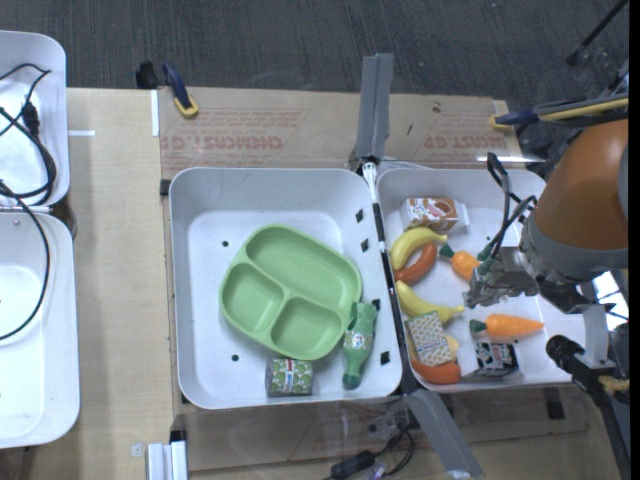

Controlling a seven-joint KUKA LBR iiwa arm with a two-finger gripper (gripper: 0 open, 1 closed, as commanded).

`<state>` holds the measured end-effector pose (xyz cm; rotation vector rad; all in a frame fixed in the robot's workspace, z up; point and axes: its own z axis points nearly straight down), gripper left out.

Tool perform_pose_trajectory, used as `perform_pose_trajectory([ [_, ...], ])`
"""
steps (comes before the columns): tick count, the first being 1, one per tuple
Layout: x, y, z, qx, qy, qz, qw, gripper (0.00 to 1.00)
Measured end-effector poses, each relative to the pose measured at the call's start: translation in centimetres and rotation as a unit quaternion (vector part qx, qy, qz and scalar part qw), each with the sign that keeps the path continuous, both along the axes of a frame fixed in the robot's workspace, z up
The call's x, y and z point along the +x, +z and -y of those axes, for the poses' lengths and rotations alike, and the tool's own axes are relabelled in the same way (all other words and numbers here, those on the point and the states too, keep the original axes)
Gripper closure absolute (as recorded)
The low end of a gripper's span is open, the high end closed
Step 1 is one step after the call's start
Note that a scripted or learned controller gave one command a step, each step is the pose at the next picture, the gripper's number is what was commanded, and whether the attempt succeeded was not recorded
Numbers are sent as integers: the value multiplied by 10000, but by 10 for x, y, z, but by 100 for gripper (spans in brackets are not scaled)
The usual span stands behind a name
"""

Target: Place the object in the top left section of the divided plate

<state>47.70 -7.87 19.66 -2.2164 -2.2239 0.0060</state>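
Observation:
A light green divided plate (232,286) lies tilted in the left bin (200,223), with one large section and two smaller ones, all bare. My gripper (480,291) hangs low in the right bin (520,190), over the bin floor between a small orange piece (463,264) and a toy carrot (513,325). A yellow banana (427,303) lies just left of it. Nothing shows as held. The grey arm with its orange band (592,193) hides the bin's right side.
A green bottle (358,345) and a small green can (289,376) lie beside the plate's lower edge. The right bin also holds a second banana (414,242), a red sausage (419,263), a brown carton (434,212), a checkered packet (429,339) and a black-and-white box (495,358).

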Motion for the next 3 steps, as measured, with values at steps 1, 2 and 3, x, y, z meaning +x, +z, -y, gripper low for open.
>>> perform_pose_trajectory([
  [1, -1, -76, 14, 10, 668, -1, 9978, 100],
  [2, 0, -106, 88, 6, -15, 8, 10000, 100],
  [3, 0, -106, 70, 12, -187, 1, 9998, 100],
])
